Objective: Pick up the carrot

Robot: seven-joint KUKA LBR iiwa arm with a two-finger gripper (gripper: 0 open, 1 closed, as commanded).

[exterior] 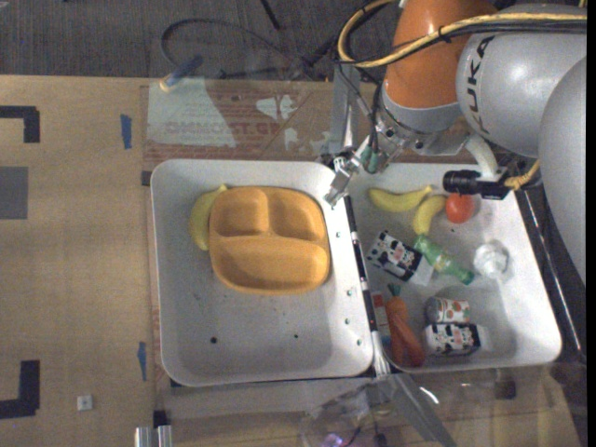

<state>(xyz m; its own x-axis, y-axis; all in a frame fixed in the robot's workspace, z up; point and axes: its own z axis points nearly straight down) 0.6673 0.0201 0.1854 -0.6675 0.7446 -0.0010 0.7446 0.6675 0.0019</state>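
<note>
A pale wooden bench [74, 277] with blue tape marks carries two shallow white bins, backed by dark floor and loose cables. In the camera view, the grey arm's bulk and orange band [433, 35] hide the right bin's [535, 338] far corner, and a black fitting partly covers a small red object [458, 209]. The gripper [341, 181] hangs over the divide between the bins; its slim metal fingers are small and blurred, so I cannot tell how far apart they stand, and nothing is seen between them. The carrot [403, 331], a stubby orange taper, lies well below the fingers and slightly right, against the right bin's near left wall. Left of the fingers, in the left bin [242, 343], sits a matte orange compartment tray [270, 238], covering part of a yellow banana [199, 220].
</note>
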